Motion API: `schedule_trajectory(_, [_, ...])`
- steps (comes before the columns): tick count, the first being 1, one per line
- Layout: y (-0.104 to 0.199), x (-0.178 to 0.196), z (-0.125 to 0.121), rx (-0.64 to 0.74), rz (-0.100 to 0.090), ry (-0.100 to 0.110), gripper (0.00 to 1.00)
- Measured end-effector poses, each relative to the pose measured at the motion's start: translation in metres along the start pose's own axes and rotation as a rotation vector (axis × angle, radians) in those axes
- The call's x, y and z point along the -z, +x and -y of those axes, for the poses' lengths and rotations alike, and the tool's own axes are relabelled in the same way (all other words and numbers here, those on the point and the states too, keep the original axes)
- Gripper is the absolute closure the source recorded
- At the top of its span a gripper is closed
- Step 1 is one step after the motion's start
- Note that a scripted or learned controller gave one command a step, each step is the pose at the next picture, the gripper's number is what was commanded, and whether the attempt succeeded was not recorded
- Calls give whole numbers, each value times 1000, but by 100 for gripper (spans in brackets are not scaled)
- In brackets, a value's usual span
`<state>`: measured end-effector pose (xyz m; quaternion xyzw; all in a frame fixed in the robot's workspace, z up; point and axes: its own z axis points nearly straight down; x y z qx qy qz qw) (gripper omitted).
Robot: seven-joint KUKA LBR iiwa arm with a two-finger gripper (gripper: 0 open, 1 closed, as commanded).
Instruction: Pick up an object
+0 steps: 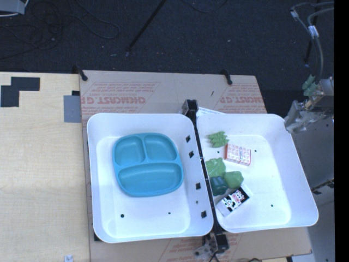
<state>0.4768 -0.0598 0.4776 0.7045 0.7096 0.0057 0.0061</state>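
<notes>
Bins sat side by side on a sheet of brown cardboard (163, 94) printed with red lettering, itself laid on a pale wooden bench (38, 162). I saw the left bin (103, 173), smooth white plastic with rounded corners, carrying a turquoise divided plate (147, 164) with two small compartments at the far side and one large compartment nearer me; its surface looked glossy and moulded. The right bin (289, 168) held the small objects, all gathered near the divider between the bins. A crinkled green leafy piece (218, 139) lay farthest back, with a flat pink and white patterned box (238, 154) just beside it on the right. Below those sat two soft-looking green lumps (223, 173) touching each other, a dark teal piece (218, 185) against them, and a flat black and white printed card (233, 200) nearest the front edge. At the right edge of the view, grey metal parts of the arm (311, 105) with cables hung beyond the right bin's far corner, well apart from the objects. I could not tell the state of the hand there.
</notes>
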Motion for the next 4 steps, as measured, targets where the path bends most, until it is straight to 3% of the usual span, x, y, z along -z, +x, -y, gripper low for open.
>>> schedule_trajectory(1, [-1, 0, 0, -1, 1, 21, 100])
schedule_trajectory(4, [1, 28, -3, 20, 2, 28, 100])
